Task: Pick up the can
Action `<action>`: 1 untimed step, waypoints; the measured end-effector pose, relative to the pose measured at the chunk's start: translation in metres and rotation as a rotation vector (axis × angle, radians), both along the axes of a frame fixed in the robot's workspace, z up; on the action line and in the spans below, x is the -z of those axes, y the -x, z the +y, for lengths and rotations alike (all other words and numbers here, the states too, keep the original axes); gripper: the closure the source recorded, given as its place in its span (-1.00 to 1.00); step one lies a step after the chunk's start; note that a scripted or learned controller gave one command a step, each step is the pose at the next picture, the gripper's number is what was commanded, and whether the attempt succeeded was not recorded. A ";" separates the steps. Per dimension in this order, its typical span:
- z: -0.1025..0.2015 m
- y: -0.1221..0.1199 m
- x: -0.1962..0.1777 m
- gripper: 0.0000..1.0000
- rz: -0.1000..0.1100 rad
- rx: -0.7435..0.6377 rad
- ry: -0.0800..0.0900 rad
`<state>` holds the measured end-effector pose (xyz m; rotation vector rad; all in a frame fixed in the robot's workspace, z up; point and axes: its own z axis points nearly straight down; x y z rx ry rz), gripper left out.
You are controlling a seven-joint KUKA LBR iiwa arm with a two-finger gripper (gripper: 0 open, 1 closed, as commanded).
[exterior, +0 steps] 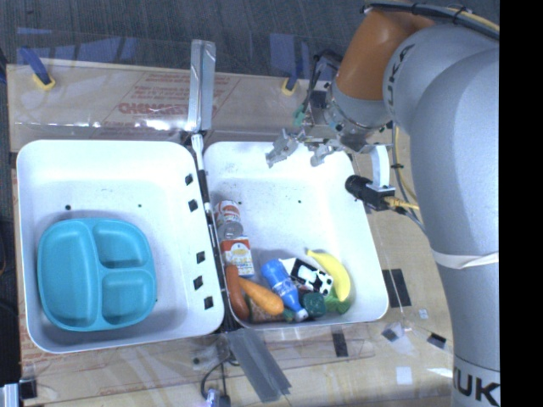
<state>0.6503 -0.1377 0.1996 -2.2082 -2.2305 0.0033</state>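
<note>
We've got the gripper (299, 150) over the right bin's (339, 206) far edge, fingers spread apart, nothing between them. The can (238, 256) lies against the bin's left wall, bottle (228, 220) just behind it, carrot (259, 296) in front. Blue bottle (281, 285), banana (333, 273) crowd the near edge. Tray (96, 273) fills the left bin (102, 164).

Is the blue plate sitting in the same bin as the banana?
No. The blue plate lies alone in the left bin, while the banana is in the right bin among the other items.
</note>
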 end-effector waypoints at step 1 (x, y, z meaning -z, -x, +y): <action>-0.057 0.016 0.081 -1.00 0.000 0.141 0.000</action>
